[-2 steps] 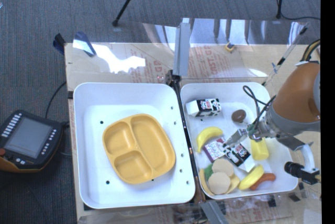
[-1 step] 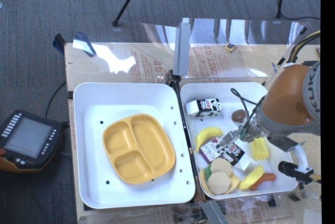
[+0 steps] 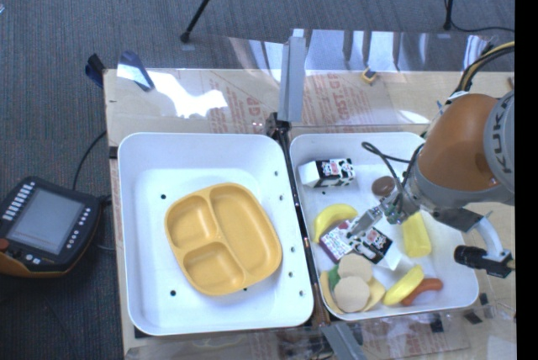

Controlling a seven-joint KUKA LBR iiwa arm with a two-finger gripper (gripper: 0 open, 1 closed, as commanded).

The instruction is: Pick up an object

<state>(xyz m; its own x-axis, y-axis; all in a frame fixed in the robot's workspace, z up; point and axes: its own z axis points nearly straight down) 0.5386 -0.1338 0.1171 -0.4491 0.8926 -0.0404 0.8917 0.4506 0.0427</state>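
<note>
My gripper (image 3: 368, 223) reaches down into the right bin (image 3: 382, 141), low over its middle. Just beneath its tip lie a pink-and-white carton (image 3: 335, 243) and a black-and-white carton (image 3: 372, 245), side by side. A yellow banana (image 3: 334, 218) lies just left of the gripper. A cow-patterned milk carton (image 3: 327, 172) stands at the back left of the bin. To the right of the tip sits a yellow block (image 3: 415, 235). The orange band of the arm (image 3: 458, 144) hangs over the bin's right side and hides part of it.
At the right bin's front lie beige round cookies (image 3: 352, 293), a green piece (image 3: 334, 274), a yellow wedge (image 3: 403, 285) and a red sausage (image 3: 427, 287). A brown disc (image 3: 384, 185) lies near the arm. The left bin (image 3: 143, 165) holds a yellow divided plate (image 3: 223, 237).
</note>
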